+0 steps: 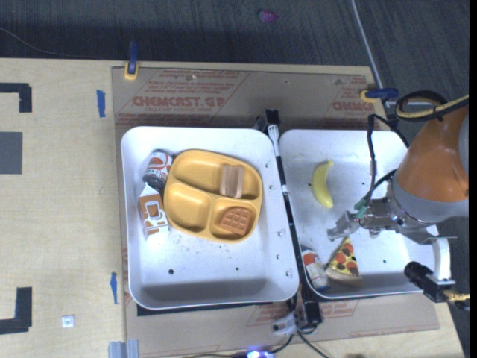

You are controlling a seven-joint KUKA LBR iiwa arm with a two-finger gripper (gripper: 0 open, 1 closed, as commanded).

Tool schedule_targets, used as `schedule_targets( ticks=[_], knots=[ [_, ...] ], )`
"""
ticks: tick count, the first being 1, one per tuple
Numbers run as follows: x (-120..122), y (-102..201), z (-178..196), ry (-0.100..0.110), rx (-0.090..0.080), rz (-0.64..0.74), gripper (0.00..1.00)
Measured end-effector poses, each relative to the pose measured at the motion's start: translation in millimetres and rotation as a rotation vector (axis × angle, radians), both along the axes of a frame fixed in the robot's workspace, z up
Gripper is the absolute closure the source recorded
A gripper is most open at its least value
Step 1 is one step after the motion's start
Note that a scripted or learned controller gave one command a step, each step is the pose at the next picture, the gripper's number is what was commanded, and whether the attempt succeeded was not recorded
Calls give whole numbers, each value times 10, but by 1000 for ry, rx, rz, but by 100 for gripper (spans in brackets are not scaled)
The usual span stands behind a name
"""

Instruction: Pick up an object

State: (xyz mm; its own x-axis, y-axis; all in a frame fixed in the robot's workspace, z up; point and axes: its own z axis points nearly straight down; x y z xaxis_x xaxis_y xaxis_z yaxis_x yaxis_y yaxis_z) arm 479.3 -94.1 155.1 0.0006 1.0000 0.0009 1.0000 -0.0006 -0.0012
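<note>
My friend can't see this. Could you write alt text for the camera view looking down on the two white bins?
A grey and orange robot arm reaches from the right into the right bin, its gripper just above a pizza slice, with a banana and a small bottle nearby. The left bin holds a yellow tray, a can and a small carton.

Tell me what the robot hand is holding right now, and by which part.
Nothing visibly held. The hand hovers just above the pizza slice in the right bin, with no object seen between its fingers.
</note>
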Motion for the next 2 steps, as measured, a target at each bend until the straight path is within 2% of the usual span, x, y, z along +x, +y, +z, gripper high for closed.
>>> schedule_targets(
  ticks=[1, 2],
  knots=[
    [0, 5, -599, -2, -1, 0, 0],
    [8, 5, -501, -5, -2, -1, 100]
  ],
)
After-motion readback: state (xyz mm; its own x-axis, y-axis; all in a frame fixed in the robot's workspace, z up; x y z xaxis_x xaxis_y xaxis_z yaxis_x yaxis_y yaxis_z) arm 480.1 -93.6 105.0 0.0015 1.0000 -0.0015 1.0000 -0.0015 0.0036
